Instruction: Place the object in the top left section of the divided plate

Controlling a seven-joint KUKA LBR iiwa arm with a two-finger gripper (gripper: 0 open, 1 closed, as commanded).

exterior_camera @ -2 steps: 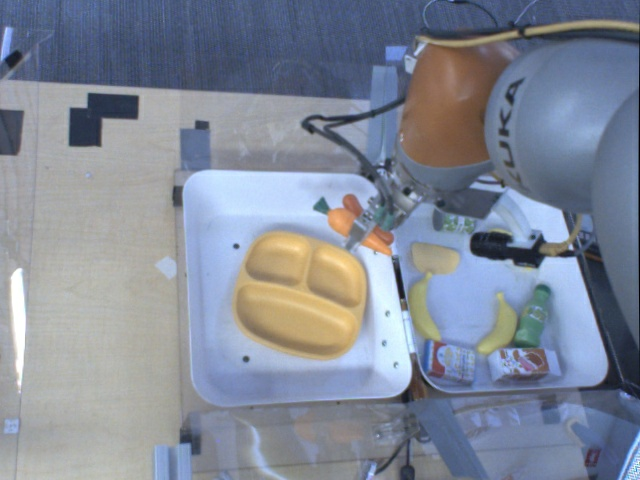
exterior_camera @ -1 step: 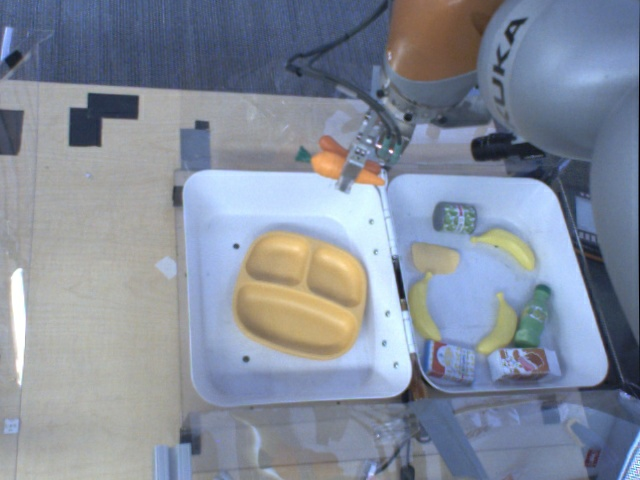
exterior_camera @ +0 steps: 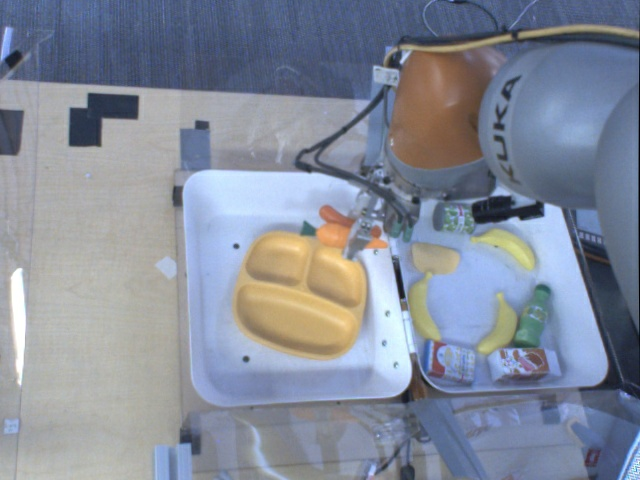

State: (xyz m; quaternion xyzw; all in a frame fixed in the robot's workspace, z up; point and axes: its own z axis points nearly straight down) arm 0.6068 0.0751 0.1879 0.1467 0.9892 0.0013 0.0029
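- Hand [exterior_camera: 362,230] seen over the left bin [exterior_camera: 205,298], by its far right corner, just off the far right edge of the divided plate [exterior_camera: 300,295].
- Toy carrot [exterior_camera: 338,231] seen right at the fingertips, beside the plate's far rim; grip or mere contact: cannot tell, nor finger spread.
- Plate lay yellow, mid-bin, all sections bare.
- Right bin [exterior_camera: 585,353] held three bananas [exterior_camera: 507,246], a green bottle [exterior_camera: 534,315], two cartons [exterior_camera: 450,361], a small jar [exterior_camera: 454,218].

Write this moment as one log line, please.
pincer: above plate's far edge | carrot: beside plate, left bin | plate sections: bare
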